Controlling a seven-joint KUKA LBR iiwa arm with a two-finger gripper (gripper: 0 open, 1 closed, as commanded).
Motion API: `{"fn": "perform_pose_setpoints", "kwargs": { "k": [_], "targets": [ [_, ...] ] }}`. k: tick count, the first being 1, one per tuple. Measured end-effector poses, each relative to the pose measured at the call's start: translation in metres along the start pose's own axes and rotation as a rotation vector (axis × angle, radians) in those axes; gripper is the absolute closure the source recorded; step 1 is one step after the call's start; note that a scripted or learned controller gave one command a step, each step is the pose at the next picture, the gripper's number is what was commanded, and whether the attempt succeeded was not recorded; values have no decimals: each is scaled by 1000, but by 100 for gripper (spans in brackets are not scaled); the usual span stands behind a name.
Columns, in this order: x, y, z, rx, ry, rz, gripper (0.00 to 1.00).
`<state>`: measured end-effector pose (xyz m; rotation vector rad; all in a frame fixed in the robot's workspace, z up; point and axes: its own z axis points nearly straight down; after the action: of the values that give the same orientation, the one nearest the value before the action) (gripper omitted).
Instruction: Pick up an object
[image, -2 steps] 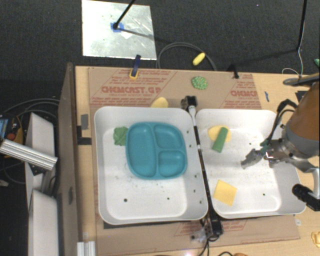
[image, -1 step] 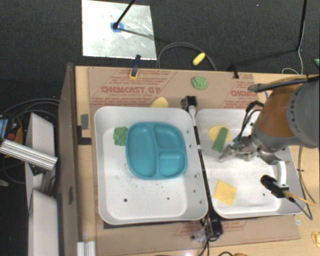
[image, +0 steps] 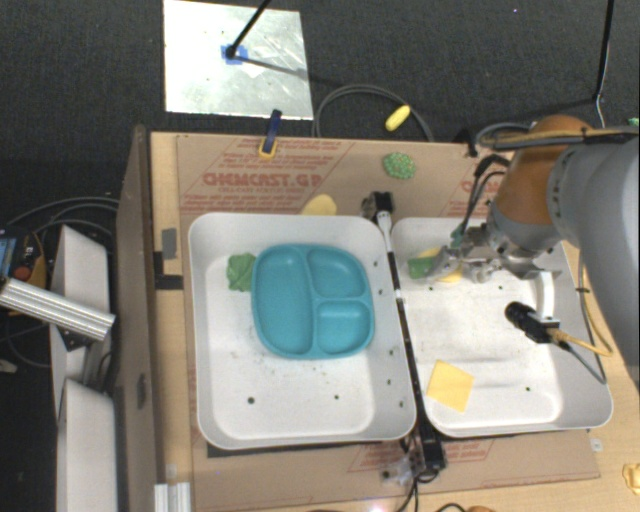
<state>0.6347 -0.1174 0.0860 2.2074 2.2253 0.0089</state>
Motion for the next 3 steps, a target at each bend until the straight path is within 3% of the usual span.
{"fn": "perform_pose_setpoints", "kwargs": {
  "k": [1, 2, 3],
  "targets": [
    [30, 33, 2, 15, 0, -2, 0],
    [26, 35, -13, 7, -4, 1, 100],
    [-34, -13, -57, 7, -2, 13, 100]
  ]
}}
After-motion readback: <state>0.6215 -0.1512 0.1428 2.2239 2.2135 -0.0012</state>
